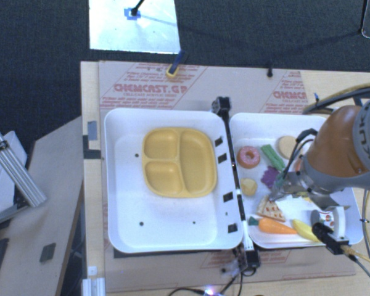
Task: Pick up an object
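My gripper (279, 192) reaches down into the right bin (246, 123), under the grey and orange arm (336, 150). It hangs just above a waffle piece (271, 212) and right beside a purple grape bunch (269, 177). Around it lie a pink donut (248, 157), a green piece (272, 156), a tan round piece (287, 145), a small yellow piece (249, 187), an orange carrot (277, 227) and a yellow banana (306, 230). I see nothing between the gripper's tips; the arm hides part of the bin's right side.
The left bin (120, 227) holds a yellow divided plate (179, 163). A black-clipped divider (230, 165) separates the bins. A silver square sheet (135, 18) lies beyond the bench, and a metal frame (12, 168) stands at the left.
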Controlling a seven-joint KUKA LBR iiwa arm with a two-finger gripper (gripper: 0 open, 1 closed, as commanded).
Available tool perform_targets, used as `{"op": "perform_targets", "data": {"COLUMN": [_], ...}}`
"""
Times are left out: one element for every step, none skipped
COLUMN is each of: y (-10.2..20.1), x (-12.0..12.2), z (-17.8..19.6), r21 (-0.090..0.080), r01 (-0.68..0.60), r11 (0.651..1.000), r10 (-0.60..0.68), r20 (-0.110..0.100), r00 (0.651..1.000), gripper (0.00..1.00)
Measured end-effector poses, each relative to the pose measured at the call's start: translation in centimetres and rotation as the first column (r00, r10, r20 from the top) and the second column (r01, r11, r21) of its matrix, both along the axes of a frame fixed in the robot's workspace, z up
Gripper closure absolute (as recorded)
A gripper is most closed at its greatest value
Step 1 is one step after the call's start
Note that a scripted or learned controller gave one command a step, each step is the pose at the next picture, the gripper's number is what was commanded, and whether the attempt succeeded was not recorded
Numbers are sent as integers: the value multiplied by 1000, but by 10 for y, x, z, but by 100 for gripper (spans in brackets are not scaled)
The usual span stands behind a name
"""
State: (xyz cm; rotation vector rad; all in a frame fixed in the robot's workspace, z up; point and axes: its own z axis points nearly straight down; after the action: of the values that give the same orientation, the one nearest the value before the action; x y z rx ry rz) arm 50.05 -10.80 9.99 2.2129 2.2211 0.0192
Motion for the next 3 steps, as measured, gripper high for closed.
{"op": "perform_targets", "data": {"y": [-11, -19, -19], "x": [0, 0, 2], "z": [55, 102, 126], "r21": [-6, -6, -6], "r01": [1, 1, -1], "r11": [1000, 1000, 1000], "r10": [-1, -1, 1], "r20": [-6, -6, -8], "r00": [1000, 1000, 1000], "gripper": [100, 100, 100]}}
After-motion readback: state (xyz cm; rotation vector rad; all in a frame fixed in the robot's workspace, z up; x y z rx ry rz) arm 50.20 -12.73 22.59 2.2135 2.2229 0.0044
